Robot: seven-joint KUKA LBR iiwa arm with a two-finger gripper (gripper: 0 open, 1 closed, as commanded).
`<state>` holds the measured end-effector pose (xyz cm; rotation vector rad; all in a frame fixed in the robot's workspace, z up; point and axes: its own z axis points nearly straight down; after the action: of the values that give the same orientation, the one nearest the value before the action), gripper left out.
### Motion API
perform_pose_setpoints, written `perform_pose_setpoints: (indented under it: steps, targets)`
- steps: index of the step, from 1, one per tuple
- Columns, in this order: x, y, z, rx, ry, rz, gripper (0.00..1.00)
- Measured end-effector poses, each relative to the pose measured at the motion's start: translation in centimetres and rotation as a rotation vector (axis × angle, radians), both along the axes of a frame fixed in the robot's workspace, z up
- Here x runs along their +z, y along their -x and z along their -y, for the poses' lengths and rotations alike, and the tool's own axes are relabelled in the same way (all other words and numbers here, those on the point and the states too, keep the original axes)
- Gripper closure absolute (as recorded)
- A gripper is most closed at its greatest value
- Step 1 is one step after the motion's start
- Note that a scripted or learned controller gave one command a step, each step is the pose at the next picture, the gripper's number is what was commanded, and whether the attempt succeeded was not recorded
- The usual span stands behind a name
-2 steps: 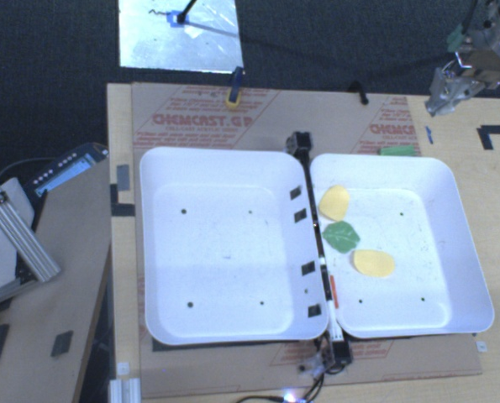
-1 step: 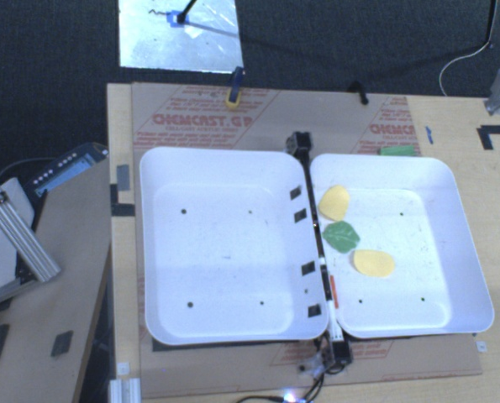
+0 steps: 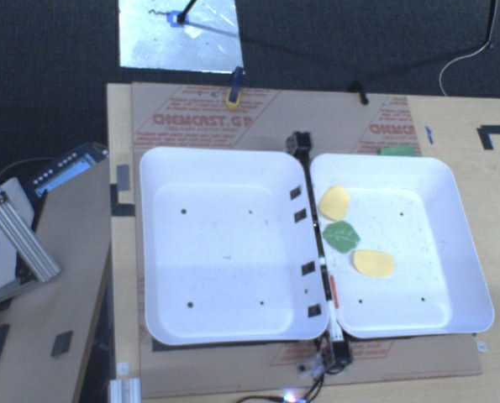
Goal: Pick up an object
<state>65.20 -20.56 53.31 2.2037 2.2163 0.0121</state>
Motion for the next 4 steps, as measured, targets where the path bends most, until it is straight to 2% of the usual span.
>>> perform_pose_setpoints:
  steps: [1,2,3,4]
  targets:
    - [-14.7,3.5,-7.7,0.004,-0.011,-0.029,1.0]
    - [-23.5,3.3,-18.9,0.008,-0.01,-0.023,1.0]
    - [-19.8,5.5,-28.7,0.01,-0.01,-0.012,1.0]
    - [-15.7,8.6,-38.1,0.009,-0.011,-0.013,1.0]
